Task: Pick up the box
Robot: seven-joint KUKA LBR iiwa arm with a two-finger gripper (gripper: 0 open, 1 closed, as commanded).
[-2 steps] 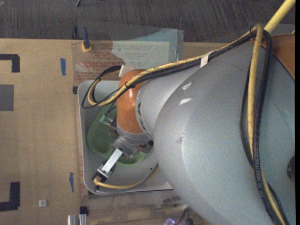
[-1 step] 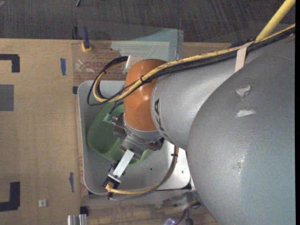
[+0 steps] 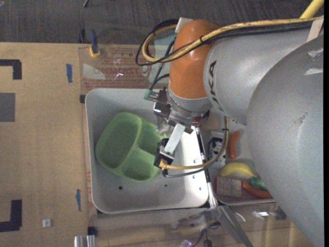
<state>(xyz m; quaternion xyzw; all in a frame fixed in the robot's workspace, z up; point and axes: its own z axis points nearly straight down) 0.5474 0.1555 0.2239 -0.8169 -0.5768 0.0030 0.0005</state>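
Hanging over the green dish, with the box in the other bin

The grey arm [image 3: 267, 86] reaches in from 3 o'clock. Its hand [image 3: 175, 120] is above the first white bin [image 3: 97, 107], at the 3 o'clock edge of a green divided dish [image 3: 123, 145]. It cannot be told whether the hand is released or clenched. The reddish box [image 3: 230, 187] lies in the second bin [image 3: 241, 201], toward 4 o'clock from the hand. A banana [image 3: 239, 170] is just beside the box at its 12 o'clock.

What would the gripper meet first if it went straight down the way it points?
Probably the edge of the green container under the gripper in the white bin; depth is unclear, so it might instead reach the bin floor beside it.
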